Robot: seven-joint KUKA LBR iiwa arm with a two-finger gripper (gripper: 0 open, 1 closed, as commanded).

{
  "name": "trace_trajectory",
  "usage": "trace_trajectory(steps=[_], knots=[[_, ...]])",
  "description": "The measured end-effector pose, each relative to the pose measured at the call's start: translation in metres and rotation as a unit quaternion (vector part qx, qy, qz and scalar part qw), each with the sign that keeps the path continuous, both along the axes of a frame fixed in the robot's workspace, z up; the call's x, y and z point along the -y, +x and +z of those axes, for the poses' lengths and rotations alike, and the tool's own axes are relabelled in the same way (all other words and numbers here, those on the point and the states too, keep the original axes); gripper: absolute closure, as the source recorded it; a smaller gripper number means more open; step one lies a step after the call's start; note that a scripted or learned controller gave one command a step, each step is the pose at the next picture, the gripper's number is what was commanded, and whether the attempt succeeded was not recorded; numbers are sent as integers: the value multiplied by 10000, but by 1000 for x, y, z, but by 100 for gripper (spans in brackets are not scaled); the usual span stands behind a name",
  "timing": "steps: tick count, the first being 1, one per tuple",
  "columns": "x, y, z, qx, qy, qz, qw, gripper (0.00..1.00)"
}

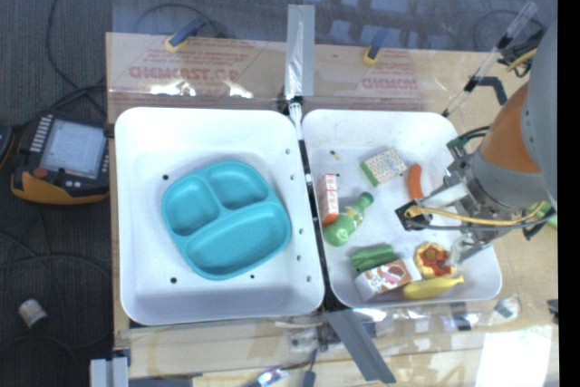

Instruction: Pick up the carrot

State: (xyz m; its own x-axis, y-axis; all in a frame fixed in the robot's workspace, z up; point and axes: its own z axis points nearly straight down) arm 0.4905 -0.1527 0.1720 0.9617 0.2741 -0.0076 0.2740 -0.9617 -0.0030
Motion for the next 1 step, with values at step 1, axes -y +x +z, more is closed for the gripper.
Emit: trace_trajectory(steps=[1], knots=[[58, -9, 2, 4, -13, 446, 9990, 0]])
